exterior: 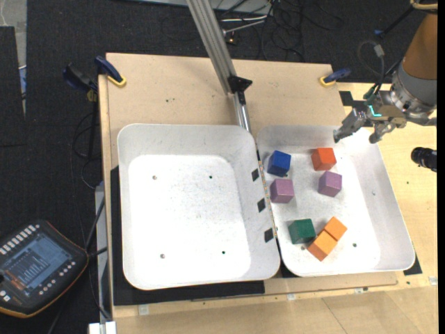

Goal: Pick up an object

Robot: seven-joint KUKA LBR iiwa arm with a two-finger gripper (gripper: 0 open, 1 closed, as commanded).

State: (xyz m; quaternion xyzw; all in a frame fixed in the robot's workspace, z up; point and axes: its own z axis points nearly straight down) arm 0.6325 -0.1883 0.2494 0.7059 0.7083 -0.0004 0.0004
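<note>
My gripper (361,132) hangs over the far right corner of the right bin (389,207), fingers spread open with nothing between them. Below and left of it several cubes lie in that bin: a blue cube (279,163), a red-orange cube (323,158), two purple cubes (281,190) (330,184), a green cube (302,230) and two orange cubes (335,228) (321,245) touching each other. The red-orange cube is the nearest to the gripper.
The left bin (139,186) sits beside the right one, joined by black clips (263,204). A slanted metal pole (212,37) crosses above the bench's far side. A teach pendant (35,266) lies at the lower left, off the bench.
</note>
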